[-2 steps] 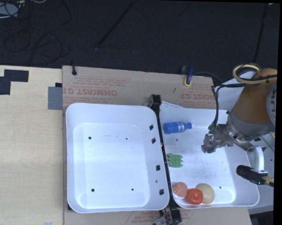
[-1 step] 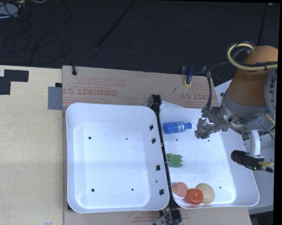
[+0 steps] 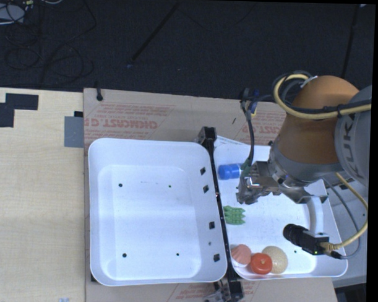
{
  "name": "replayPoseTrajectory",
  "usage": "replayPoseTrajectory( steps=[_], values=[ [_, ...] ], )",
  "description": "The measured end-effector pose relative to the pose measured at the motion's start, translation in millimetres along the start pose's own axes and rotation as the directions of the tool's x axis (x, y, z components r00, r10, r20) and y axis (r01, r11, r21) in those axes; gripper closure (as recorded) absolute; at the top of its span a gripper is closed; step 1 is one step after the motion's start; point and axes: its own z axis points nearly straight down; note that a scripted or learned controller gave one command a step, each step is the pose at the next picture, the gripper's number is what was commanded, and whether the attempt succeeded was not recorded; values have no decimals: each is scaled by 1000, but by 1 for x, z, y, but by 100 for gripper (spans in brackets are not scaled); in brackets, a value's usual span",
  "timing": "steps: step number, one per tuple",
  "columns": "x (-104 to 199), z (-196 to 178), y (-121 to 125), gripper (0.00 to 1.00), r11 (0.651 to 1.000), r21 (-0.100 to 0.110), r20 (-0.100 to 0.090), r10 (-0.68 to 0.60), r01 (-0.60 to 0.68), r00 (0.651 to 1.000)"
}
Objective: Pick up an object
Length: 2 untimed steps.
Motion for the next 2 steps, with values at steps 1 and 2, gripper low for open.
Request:
replayPoseTrajectory(
  steps=[1, 2],
  values=[
    [62, -65, 11, 100, 1000, -9, 1, 0, 0, 1000],
    [44, -50, -39, 100, 1000, 3, 4, 8, -8, 1000]
  ],
)
